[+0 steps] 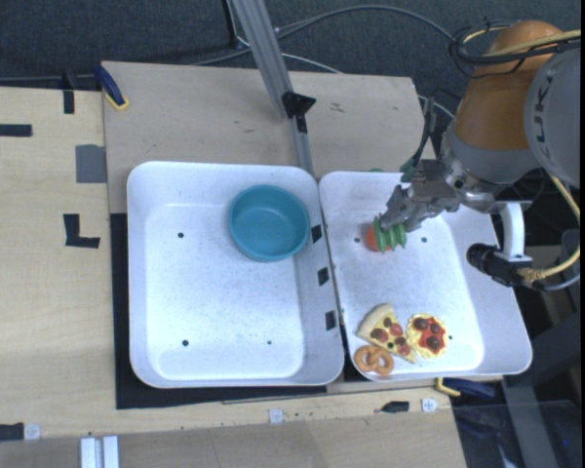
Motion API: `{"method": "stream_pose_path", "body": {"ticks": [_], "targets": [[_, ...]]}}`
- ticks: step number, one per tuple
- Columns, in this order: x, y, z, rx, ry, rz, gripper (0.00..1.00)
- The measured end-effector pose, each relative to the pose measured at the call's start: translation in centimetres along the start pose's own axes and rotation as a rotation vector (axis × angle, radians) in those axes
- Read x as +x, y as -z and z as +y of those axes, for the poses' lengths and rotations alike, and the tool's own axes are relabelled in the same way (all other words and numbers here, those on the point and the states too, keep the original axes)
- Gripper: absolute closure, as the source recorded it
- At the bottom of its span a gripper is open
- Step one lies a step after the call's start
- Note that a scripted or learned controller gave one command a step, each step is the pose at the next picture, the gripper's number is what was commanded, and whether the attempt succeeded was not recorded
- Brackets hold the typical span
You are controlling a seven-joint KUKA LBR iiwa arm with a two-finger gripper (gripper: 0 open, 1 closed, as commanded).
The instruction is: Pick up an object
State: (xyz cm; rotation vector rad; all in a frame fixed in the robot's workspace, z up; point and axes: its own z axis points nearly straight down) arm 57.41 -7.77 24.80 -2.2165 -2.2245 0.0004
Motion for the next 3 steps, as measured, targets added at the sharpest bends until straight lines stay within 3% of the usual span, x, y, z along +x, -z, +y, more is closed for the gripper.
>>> {"method": "stream_pose_path", "body": {"ticks": [2, 3], "targets": [[9.5, -1.0, -1.1, 0.000, 0.001, 0.000, 1.00], [14.2, -2.3, -2.9, 0.001, 0.001, 0.000, 1.00]]}}
